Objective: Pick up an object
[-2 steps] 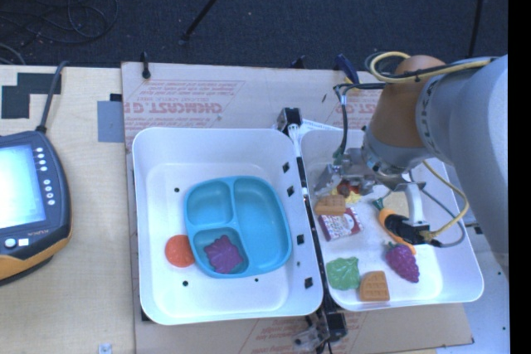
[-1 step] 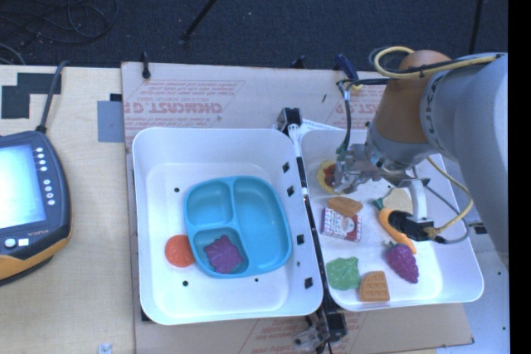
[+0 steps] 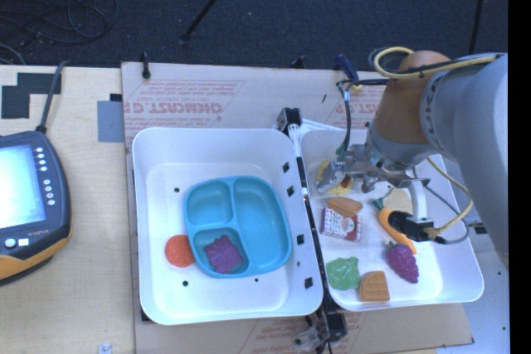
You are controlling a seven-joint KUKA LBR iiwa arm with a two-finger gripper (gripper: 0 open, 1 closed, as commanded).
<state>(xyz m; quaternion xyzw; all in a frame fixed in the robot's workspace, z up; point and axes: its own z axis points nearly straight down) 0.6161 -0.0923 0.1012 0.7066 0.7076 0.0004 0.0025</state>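
Dark carpet with trailing cables fills the far background, and nearer lies a pale wooden bench (image 3: 75, 294) carrying a sheet of printed cardboard (image 3: 207, 99) under two shallow white bins. At the left edge rests a handheld control pendant (image 3: 29, 203) with a lit screen. The left bin (image 3: 158, 278) holds a blue divided tray (image 3: 249, 215) with a purple toy (image 3: 222, 254) in its near-left compartment, and an orange ball (image 3: 177, 251) lies just beside the tray's left rim. The arm (image 3: 452, 108) reaches in from the right over the right bin (image 3: 452, 278), its gripper (image 3: 344, 170) low above the bin's far-left part; whether it is apart or together cannot be told. Just near of the gripper lies a small red-and-white carton (image 3: 341, 221), not visibly touched by it. Farther toward the near side sit a green leafy toy (image 3: 342, 272), an orange waffle-like block (image 3: 374, 287), purple grapes (image 3: 402, 261) and an orange-yellow curved piece (image 3: 390, 221).
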